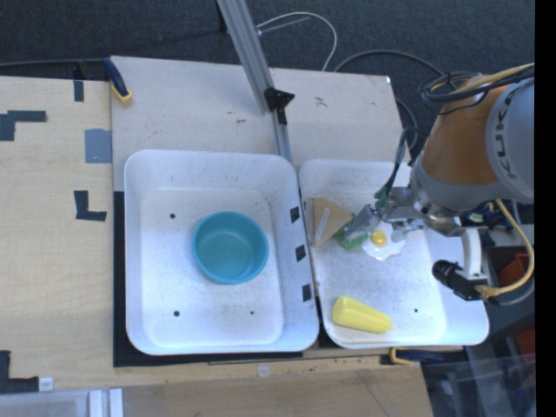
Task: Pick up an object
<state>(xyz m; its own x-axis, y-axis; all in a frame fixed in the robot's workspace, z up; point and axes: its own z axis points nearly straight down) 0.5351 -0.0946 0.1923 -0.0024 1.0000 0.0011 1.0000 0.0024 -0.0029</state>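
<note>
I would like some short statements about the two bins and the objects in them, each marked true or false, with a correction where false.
1. The blue bowl sits in the left bin. True.
2. The yellow object lies in the left bin. False: it lies in the right bin, near its front edge.
3. The gripper is over the right bin, close to the fried-egg toy. True.
4. The blue bowl lies tipped on its side. False: it stands upright, its opening facing up.
5. A tan wedge-shaped object lies in the right bin near the divide between the bins. True.
</note>
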